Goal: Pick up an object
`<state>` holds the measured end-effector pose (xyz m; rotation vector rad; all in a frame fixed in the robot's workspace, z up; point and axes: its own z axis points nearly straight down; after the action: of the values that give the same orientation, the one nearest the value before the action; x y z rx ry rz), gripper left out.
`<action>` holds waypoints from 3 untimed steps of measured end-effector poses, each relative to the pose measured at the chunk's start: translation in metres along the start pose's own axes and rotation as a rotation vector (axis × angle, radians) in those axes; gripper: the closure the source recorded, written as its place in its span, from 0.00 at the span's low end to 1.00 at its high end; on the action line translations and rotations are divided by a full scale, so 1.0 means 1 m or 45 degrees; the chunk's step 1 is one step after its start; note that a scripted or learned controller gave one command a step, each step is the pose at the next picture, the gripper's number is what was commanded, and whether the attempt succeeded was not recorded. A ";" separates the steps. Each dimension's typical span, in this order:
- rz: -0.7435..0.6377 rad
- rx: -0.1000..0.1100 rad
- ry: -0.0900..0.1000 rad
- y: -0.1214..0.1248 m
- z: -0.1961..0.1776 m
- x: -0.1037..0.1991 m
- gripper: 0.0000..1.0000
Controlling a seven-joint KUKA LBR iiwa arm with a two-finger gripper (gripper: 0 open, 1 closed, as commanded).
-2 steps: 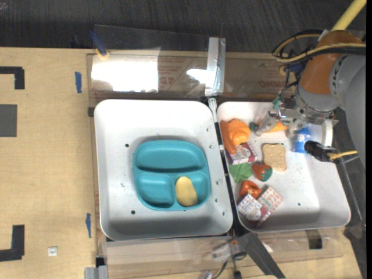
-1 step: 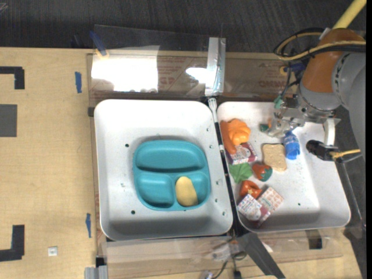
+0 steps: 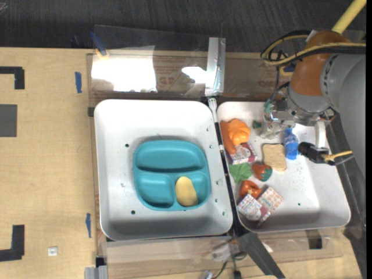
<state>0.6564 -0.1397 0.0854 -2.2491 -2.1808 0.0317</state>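
The right bin (image 3: 325, 208) holds a pile of small toy foods. An orange piece (image 3: 237, 131) lies at its upper left, a slice of toast (image 3: 274, 156) in the middle, and a blue bottle (image 3: 290, 143) just right of the toast. Below them lie a green piece (image 3: 240, 171), a red tomato-like piece (image 3: 263, 171), another red piece (image 3: 249, 188) and patterned packets (image 3: 260, 203). My gripper (image 3: 271, 120) hangs low over the bin's upper part, between the orange piece and the blue bottle, just above the toast. Nothing is visibly held.
The left bin (image 3: 110, 156) contains a teal divided tray (image 3: 165, 156) with a yellow oval object (image 3: 186, 191) in its lower right compartment. A clear plastic panel (image 3: 151, 68) stands behind the left bin. The grey arm (image 3: 349, 97) covers the right bin's upper right corner.
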 end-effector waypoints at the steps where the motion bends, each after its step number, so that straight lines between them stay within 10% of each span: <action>1: -0.005 -0.003 0.012 0.001 0.000 0.006 0.00; 2: -0.147 -0.027 0.007 -0.014 -0.009 0.029 0.00; 3: 0.179 0.003 0.025 0.008 0.001 -0.001 0.00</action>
<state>0.6646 -0.1414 0.0845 -2.3866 -2.0077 0.0128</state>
